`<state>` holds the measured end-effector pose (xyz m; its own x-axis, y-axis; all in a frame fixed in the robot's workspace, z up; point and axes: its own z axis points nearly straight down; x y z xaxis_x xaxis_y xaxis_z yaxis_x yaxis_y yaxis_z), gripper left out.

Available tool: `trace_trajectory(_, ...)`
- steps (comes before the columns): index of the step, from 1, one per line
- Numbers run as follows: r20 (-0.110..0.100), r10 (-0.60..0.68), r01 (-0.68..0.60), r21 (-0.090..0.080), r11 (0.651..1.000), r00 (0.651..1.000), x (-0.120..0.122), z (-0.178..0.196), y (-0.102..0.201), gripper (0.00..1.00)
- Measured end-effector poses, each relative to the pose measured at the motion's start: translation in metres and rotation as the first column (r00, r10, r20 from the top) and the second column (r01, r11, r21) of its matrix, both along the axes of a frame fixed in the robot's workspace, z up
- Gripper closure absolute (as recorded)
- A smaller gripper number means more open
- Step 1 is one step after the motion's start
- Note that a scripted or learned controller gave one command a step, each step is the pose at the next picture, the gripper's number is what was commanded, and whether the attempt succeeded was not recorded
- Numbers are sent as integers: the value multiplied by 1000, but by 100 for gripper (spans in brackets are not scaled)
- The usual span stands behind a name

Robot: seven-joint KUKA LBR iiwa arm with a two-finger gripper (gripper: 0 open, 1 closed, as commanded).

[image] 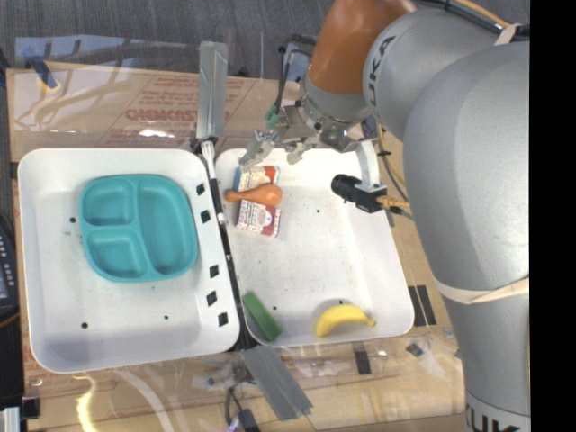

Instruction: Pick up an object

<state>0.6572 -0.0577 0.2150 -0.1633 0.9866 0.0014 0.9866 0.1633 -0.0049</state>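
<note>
My gripper [270,149] hangs over the far left corner of the right bin [360,259], its fingers spread apart with nothing between them. Just below it lies a small white and red carton [262,177]. An orange toy drumstick [255,194] rests against that carton, and a second red and white carton [259,218] lies right in front of it. A yellow banana [344,319] sits near the bin's front edge, and a green block [262,315] leans in the front left corner.
The left bin [54,313] holds a teal divided plate [139,226]. A black divider rail [216,241] runs between the bins. My large grey arm [450,151] covers the right side, and a black fitting [358,193] juts over the right bin's far right part.
</note>
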Motion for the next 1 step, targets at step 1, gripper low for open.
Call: trace_trajectory(1, -4, -27, 27, -1, 1000, 1000, -1, -27, 8, 0)
